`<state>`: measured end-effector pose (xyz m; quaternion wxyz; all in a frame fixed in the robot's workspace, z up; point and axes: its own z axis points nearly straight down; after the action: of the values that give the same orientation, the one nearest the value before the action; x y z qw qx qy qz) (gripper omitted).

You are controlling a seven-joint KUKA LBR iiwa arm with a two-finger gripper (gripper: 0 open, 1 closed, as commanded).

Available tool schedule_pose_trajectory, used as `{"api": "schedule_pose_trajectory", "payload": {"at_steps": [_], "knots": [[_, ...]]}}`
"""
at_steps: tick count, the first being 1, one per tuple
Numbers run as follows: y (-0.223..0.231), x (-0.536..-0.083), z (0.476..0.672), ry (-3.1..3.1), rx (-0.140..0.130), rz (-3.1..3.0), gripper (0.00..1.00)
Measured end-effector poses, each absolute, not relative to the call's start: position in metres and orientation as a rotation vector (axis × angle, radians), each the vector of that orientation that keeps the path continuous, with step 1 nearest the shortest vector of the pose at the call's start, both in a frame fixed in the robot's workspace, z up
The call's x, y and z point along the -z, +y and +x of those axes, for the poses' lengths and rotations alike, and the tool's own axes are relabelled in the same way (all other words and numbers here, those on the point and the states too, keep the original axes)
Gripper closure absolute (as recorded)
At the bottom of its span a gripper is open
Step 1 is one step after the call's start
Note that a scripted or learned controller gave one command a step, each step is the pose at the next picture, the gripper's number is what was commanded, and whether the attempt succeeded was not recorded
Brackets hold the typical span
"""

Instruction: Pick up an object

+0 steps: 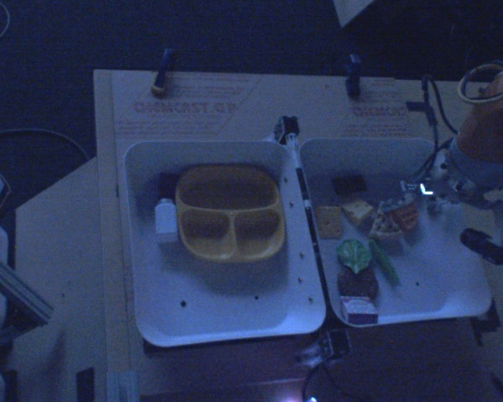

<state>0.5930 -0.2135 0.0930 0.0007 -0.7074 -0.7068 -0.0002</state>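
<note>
The right bin (453,291) holds several toy foods: a dark brown block (348,183), a tan cracker (329,221), a cheese wedge (358,211), a pizza slice (396,219), a green leafy piece (354,254), a green pod (384,263), a dark round piece (358,283) and a small white and purple box (360,310). My gripper (419,193) hangs over the bin's far right part, just above and right of the pizza slice. The light is very dim, and nothing can be made out in the gripper.
The left bin (151,308) carries a yellow divided plate (230,212) with a small white bottle (166,219) at its left. The arm's orange band (486,128) stands at the right edge. Clamps (162,72) sit at the bench's back.
</note>
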Motion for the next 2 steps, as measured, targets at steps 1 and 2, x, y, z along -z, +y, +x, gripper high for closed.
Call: {"api": "schedule_pose_trajectory", "payload": {"at_steps": [1, 2], "knots": [[-0.214, -0.108, 0.595, -2.228, 0.006, -2.226, 1.0], [-0.214, -0.171, 0.591, -2.227, 0.004, -2.225, 1.0]]}}
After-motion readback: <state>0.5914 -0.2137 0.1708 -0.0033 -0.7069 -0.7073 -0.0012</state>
